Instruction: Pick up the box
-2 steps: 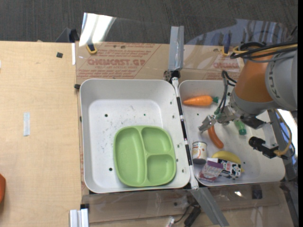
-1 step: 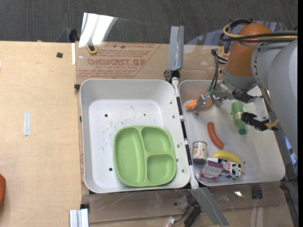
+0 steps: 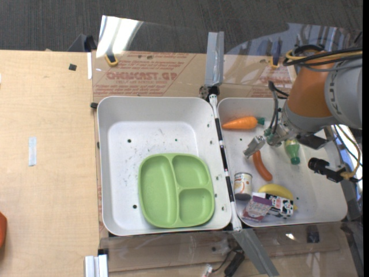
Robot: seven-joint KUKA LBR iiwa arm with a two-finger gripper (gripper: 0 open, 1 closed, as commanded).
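Here the box [image 3: 268, 205] shows unreadable print; the gripper [image 3: 258, 145] hovers apart, jaw state impossible to tell.

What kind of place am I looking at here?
Probably a robot lab's grasping test bench: a grey-and-orange arm reaches over two white bins, one holding a green divided plate, the other toy food such as a carrot beside a small box.

Wooden bench [image 3: 46, 126] bears 2 white bins [image 3: 112, 154] [image 3: 326, 209], side by side.
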